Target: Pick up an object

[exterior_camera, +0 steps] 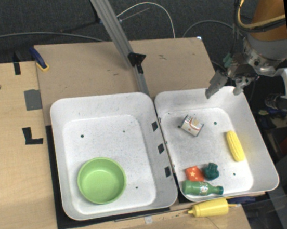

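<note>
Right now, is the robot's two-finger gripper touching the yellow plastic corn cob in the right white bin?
Apart. The camera view shows the gripper over the bin's far rim, with bare white floor between it and the yellow plastic corn cob.

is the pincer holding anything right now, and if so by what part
Nothing is held. The pincer hangs open above the top rim of the right white bin, with nothing between its fingers; the yellow corn cob lies untouched in that bin.

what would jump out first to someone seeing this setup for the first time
The round lime-green plastic bowl stands out, alone in the near corner of the left white bin. The right white bin holds the clutter: a yellow toy corn cob, a small silver-and-red can, and a green toy bottle beside small orange and teal pieces. The two-finger gripper hovers open over that bin's far right corner.
</note>
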You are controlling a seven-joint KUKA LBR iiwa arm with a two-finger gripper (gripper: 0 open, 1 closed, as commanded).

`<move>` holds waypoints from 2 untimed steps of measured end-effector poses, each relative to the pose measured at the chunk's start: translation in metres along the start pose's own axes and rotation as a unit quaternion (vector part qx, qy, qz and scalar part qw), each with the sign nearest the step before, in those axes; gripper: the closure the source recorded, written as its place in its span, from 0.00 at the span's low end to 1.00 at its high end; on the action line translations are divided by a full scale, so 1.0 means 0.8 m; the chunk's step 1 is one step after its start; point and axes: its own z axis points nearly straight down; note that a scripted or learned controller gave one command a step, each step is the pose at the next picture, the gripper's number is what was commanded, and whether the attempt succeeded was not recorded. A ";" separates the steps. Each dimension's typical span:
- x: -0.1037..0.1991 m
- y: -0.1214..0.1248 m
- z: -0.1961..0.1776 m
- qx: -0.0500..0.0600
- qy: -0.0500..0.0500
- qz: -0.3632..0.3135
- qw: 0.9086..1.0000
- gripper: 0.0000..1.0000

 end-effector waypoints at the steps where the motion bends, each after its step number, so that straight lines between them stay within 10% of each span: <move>1: 0.000 0.000 0.000 0.000 0.000 0.000 1.000 0.00; 2: 0.001 0.000 0.081 0.003 0.000 0.001 1.000 0.00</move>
